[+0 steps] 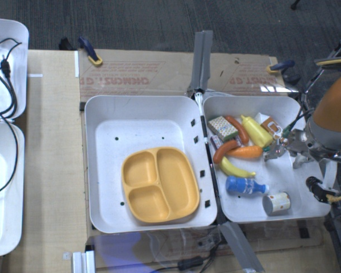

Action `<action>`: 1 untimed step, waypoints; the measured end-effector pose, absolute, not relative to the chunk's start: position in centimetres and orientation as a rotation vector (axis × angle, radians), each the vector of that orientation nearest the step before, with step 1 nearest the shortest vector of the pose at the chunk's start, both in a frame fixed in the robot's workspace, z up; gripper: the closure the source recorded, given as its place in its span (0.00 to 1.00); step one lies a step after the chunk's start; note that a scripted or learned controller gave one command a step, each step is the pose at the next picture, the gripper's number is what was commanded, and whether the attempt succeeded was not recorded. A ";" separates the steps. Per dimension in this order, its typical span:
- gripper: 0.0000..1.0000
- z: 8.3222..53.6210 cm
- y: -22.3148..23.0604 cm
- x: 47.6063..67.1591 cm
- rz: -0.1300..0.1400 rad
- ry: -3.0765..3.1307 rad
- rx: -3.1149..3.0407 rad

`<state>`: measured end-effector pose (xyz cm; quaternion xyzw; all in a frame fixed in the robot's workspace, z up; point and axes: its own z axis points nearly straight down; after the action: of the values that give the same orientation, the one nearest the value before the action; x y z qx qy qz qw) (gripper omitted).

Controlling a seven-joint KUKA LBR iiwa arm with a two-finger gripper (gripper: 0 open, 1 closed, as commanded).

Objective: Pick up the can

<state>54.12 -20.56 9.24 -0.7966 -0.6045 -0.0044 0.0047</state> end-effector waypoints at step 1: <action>0.00 9.2 -20.4 54.0 -0.009 -1.900 -2.495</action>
<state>54.04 -20.37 9.21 -0.7956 -0.6058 -0.0029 0.0031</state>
